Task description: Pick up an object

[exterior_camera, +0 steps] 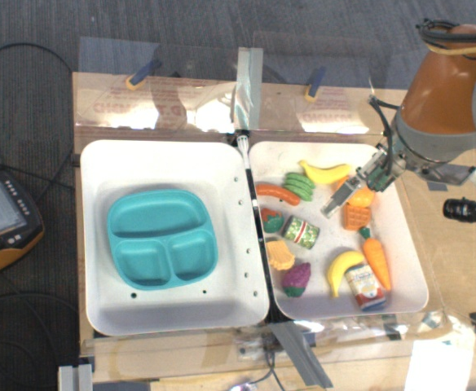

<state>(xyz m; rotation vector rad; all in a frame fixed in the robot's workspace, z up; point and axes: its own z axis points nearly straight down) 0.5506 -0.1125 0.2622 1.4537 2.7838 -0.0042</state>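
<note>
While slanting over right bin (401, 218) | arm (438, 96) | jaws (341, 195) spread, gripping nothing

No readable text, labels on the small can (301, 232) and bottle (364, 286) too blurred

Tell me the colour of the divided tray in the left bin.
Teal tray, seen in the camera view.

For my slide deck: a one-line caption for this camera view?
Gripper hovers over toy food in the right bin; teal tray sits in the left bin.
</note>
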